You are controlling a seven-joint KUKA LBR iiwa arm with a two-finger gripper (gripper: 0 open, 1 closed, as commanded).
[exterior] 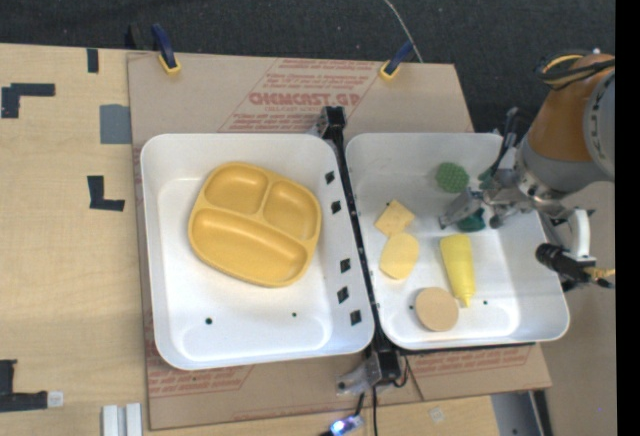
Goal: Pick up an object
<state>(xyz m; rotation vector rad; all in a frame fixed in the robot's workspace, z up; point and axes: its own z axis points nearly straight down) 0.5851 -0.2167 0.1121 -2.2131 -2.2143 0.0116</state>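
- The gripper (468, 216) is low in the right bin (520, 319), between a green round object (451, 175) on its far side and a yellow bottle-shaped object (459, 266) on its near side.
- How wide it stands I cannot tell, and nothing shows in its grasp.
- Left of the bottle lie two pale yellow pieces (396, 237); a tan disc (436, 309) lies nearest.
- The left bin (165, 324) holds a yellow divided plate (255, 222).

We're looking at a wooden bench (60, 254) carrying a cardboard sheet (290, 94), two white bins (175, 324) sitting on top.
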